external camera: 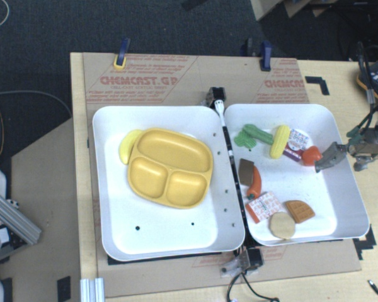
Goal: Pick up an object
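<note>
Grey metal gripper (331, 156) hangs at the right bin's (340, 197) right edge, just beside a small red rounded object (310, 155); whether its jaws are parted or closed cannot be told, and nothing is seen between them. A clean pick, by judgement, calls for centring over that red piece, clear of the touching purple-and-white packet (296, 143). Yellow corn cob (280, 141), green pod (252, 135), orange carrot (256, 181), tan round disc (281, 225) and brown bread slice (299, 211) crowd the bin, while a yellow compartment tray (169, 167) fills the left bin (113, 225).

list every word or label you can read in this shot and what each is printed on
"CHEMCAST G P" in red, on the brown protective sheet behind the left bin; the last letters are unsure.
The same red print repeats on the sheet behind the right bin, partly cut off.
Print on the white and purple packet and the red and white packet: too small to read.
</note>
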Tool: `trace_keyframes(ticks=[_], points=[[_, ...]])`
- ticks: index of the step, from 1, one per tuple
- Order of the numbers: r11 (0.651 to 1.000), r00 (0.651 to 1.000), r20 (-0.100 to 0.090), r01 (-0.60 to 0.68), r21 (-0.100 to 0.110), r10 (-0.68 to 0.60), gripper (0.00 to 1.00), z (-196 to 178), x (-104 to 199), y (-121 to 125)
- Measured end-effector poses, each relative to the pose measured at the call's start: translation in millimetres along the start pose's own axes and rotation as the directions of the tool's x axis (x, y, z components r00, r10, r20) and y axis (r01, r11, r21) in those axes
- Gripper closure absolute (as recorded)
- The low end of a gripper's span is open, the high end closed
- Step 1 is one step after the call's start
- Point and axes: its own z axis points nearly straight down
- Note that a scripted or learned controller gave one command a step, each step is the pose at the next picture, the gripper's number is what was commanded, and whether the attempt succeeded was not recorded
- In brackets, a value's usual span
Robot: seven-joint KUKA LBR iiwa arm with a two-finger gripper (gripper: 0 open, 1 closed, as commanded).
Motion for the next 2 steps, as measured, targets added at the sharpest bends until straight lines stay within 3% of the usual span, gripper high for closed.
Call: trace_keyframes(ticks=[1,2], points=[[1.000,1.000,0.003,0.004,-0.012,-0.004,0.00,-6.1,0.4,2.0],[1.000,1.000,0.001,0.003,-0.011,-0.003,0.00,51.1,-5.8,1.3]])
